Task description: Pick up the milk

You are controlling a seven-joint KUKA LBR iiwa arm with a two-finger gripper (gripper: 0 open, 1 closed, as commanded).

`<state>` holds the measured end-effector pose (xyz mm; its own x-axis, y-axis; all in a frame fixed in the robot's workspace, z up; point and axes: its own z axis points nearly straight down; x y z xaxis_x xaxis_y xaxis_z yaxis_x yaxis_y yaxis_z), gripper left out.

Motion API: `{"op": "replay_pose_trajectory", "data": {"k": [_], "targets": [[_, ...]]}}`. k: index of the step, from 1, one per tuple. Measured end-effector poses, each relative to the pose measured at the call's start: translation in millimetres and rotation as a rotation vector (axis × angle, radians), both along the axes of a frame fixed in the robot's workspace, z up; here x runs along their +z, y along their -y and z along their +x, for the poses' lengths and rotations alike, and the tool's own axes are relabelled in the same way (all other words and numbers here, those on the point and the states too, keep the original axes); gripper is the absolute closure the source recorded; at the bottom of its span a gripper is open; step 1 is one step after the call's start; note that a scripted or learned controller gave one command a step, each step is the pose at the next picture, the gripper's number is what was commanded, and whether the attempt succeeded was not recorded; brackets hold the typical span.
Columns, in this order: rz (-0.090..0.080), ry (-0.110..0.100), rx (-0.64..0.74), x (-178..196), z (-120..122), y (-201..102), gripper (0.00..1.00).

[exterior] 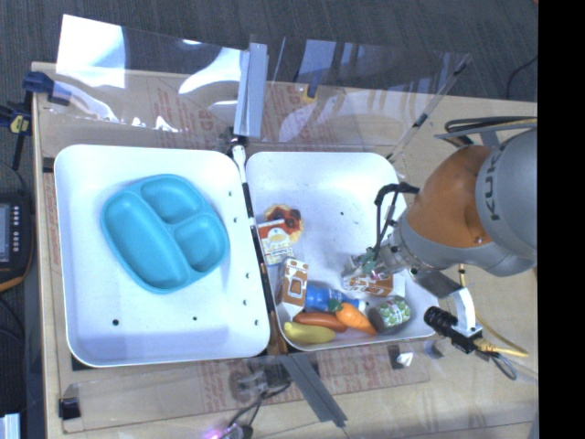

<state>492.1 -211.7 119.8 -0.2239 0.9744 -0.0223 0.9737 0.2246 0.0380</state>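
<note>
In the right bin (320, 172), the pincer (370, 265), whose grip state cannot be told, hangs over packed groceries right of the milk carton (294, 282), so it risks grabbing a neighbouring item instead.

Grey arm (498, 208) reaching in from right, orange-banded wrist bent down, low

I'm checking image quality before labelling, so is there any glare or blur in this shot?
Camera view: glare streaks on the clear panels behind the bins; the right bin is bright, its small items soft and hard to read; the blue tray is evenly lit and sharp.
</note>
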Motion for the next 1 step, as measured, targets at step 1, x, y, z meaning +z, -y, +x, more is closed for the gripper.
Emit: {"op": "replay_pose_trajectory", "data": {"k": [1], "targets": [[0.015, -0.042, -0.044, 92.1, 38.0, -22.5, 1.00]]}}
